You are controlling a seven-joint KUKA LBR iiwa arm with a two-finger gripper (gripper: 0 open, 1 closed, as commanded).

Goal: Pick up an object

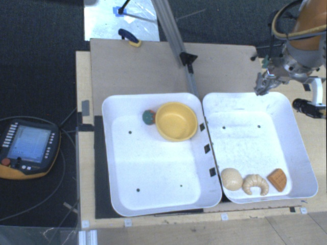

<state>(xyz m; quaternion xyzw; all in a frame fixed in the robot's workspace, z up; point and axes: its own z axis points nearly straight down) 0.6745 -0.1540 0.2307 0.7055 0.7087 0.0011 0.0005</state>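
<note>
1. Two white bins sit side by side on the surface [225, 65], their inner rims touching down the middle.
2. The left bin [153, 188] has wide bare floor; a yellow bowl [176, 121] sits at its far rim, a small green ball [148, 117] touching the bowl's left side.
3. The right bin [250, 137] is bare through its middle and far half.
4. Along its near wall lie a round bun [231, 179], a croissant [256, 184] and a brown cracker [278, 179], close together.
5. The gripper [261, 88] hangs above the right bin's far rim, well apart from those three; how wide it stands, I cannot tell.
</note>
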